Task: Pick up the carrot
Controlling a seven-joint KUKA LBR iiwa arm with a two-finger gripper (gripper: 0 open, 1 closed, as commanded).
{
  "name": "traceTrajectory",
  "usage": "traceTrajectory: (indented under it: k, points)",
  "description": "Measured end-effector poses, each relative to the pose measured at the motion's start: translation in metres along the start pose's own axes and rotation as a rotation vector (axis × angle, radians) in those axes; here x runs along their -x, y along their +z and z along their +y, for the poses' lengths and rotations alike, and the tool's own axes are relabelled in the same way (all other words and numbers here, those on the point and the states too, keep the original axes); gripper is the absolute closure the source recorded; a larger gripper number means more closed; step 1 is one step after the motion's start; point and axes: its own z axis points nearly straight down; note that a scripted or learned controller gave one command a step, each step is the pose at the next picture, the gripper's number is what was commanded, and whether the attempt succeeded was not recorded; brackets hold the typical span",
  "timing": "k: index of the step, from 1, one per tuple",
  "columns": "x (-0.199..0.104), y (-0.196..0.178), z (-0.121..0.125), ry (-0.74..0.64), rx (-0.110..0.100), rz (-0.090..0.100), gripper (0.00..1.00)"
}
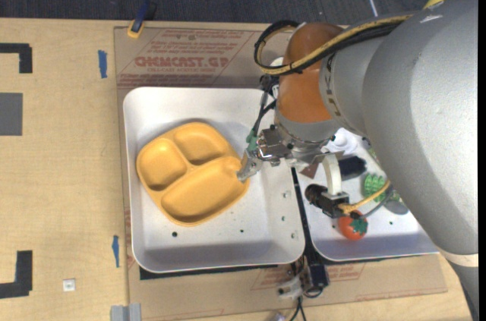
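**Operator:** Where is the carrot, and what does it look like?

**Spotter:** You will find the stubby orange-red carrot (351,228) in the right-hand shallow white bin (383,243). It lies on the bin floor near the front rim, not far from the wall next to the other bin. From your camera it reads as short and rounded, with a slight gloss and a small green tuft on its upper side. Part of its top edge is hidden by robot hardware, so you cannot judge its full length.

**Operator:** What is around it?

**Spotter:** A lumpy green plastic toy (373,183) sits near it, further back in the same bin. The bulky grey arm (425,107) with its orange band (304,84) covers much of that bin's back half.

**Operator:** And the gripper?

**Spotter:** Your gripper (247,166) is down in the left-hand shallow white bin (228,232), well apart from the carrot. It sits at the right edge of the yellow three-compartment plastic plate (190,171), which lies tilted across the bin. You cannot tell from this angle whether it touches the plate. Nor can I tell you whether the gripper is spread or pressed together; the wrist hides too much of it.

**Operator:** What are the bins on?

**Spotter:** Both bins rest on a brown cardboard sheet with red print (182,58).
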Motion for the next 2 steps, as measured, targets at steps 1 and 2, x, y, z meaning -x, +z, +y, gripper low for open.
traceTrajectory:
  k: [1, 2]
  points:
    - [-0.002, 0.000, 0.002, 0.051, 0.002, -0.001, 0.00]
    - [0.013, -0.008, -0.002, 0.066, -0.005, -0.024, 1.00]
